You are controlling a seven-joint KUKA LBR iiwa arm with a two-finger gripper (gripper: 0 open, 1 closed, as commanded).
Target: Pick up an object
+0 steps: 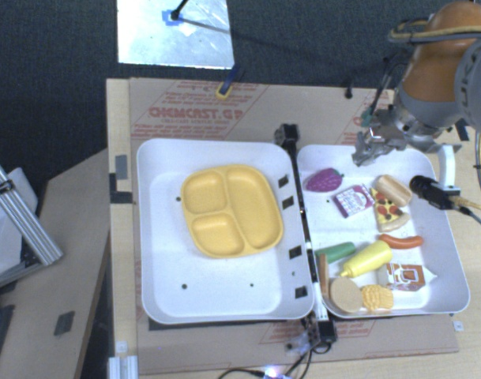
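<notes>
We find the grey arm with its orange band entering from the right, its two-finger gripper [370, 150] poised over the far edge of the right-hand shallow white bin [449, 247]; nothing sits between the fingers, and we cannot tell whether they stand apart or together. The left-hand shallow white bin [157, 235] bears a yellow plastic tray with three compartments [230, 210], lying flat near its middle. In the right bin we note a purple toy fruit [325, 180] at the far left, just beside a small purple-and-white packet [352, 201]. To the right of the packet lie a toy hot dog bun [392, 189] and a toy pizza slice [390, 214], touching. Nearer lie an orange toy sausage [402, 242], a green toy vegetable [336, 252], a yellow plastic squeeze bottle [366, 260] and a white carton with an orange print [406, 276]. At the near edge a round tan toy biscuit [344, 296] rests beside a yellow toy corn piece [376, 298].
</notes>
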